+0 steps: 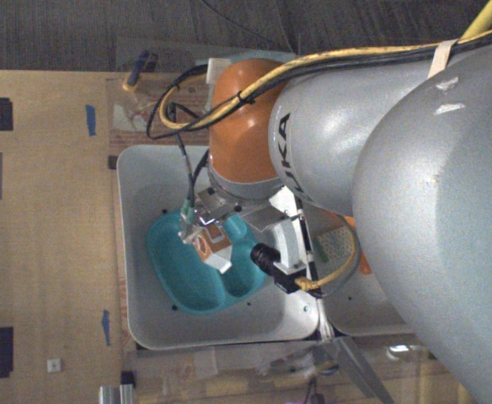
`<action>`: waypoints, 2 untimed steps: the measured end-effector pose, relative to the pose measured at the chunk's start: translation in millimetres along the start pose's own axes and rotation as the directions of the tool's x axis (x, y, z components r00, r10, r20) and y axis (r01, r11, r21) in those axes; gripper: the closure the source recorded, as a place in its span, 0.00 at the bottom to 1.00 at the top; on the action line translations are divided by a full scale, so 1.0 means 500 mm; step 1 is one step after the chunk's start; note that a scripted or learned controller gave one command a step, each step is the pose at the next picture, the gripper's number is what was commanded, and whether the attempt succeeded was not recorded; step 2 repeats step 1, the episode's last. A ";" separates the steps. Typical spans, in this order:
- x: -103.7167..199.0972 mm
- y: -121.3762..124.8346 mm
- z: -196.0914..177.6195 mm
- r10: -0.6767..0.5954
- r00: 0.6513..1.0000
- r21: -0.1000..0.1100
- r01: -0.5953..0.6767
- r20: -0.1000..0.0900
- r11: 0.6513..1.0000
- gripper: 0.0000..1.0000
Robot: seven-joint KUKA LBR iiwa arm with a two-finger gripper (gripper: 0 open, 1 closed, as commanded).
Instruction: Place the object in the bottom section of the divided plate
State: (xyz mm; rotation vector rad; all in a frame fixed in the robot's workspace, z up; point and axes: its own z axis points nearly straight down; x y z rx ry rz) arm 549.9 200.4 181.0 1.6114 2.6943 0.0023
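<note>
The arm (pixel 339 133) was right down over the left bin (pixel 136 225), wrist dipped in above the teal divided plate (pixel 187 280). The gripper (pixel 202 236) hung low over the plate's upper middle. A small brown-and-white object (pixel 215 247) sat right at its tip. It looked pinched there, but from that steep angle the wrist covered the tips, so whether the gripper was clamped on it or had let it go could not be told.

As a judgement, this was the placing step: the object had reached the plate, and what remained was getting it into the correct section. It lay near the ridge where the plate's sections meet, rather than plainly inside any 1 compartment. Which compartment counted as the bottom one was hard to call. The next move called for shifting toward that section, lowering until the object rested on the plate floor, then a clean release and a straight lift, so nothing dragged over a divider.

Containers, then. The left bin held the teal plate and the object above it. The right bin (pixel 372 322) was mostly hidden under the arm. Something pale with an orange edge (pixel 340 242) peeked out there, too covered to name.
</note>
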 end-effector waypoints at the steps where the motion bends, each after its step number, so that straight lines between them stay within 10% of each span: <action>1: 0.001 0.000 -0.001 -0.001 1.000 0.000 0.001 0.000 1.000 0.00; 2: 0.001 0.000 -0.001 -0.001 1.000 0.000 0.001 0.000 1.000 0.00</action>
